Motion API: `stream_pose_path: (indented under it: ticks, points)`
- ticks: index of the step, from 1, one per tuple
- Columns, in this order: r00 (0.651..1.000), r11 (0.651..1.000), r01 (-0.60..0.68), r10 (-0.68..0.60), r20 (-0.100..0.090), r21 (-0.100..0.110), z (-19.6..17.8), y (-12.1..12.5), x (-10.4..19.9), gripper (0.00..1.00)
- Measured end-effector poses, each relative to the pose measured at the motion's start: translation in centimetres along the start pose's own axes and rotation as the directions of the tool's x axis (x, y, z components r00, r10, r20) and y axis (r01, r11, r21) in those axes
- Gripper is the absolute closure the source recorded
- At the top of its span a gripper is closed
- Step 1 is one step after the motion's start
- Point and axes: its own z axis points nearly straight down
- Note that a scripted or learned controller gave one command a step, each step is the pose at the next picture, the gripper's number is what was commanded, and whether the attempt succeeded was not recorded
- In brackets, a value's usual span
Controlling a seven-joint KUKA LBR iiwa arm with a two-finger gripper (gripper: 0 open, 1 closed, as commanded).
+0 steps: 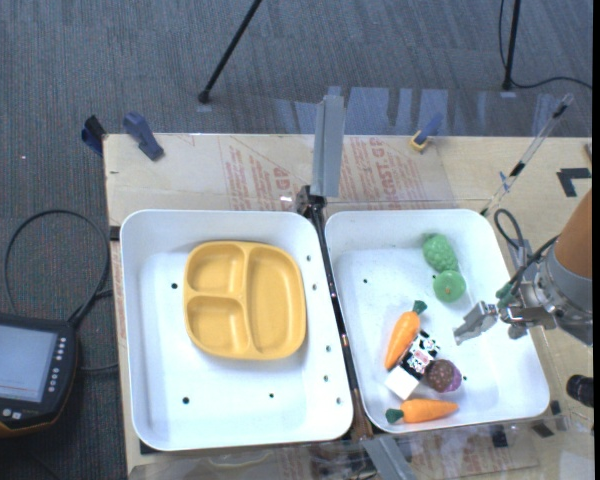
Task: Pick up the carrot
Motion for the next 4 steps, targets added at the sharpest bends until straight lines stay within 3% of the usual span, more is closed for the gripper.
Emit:
stream_pose_path:
  ticks: [1, 2, 3, 4]
  points:
    - [0.961, 0.961, -0.278, 0.278, -0.001, -0.003, 7.5, 3.0, 9.0, 0.00]
    - [0.978, 0.978, -0.211, 0.211, 0.001, 0.002, 11.0, 4.8, 7.0, 0.00]
    - [0.977, 0.977, -0.214, 0.214, -0.002, -0.002, 9.9, 4.9, 7.0, 1.00]
    - [0.929, 0.929, -0.370, 0.370, -0.002, -0.005, 0.7, 6.9, 15.0, 1.00]
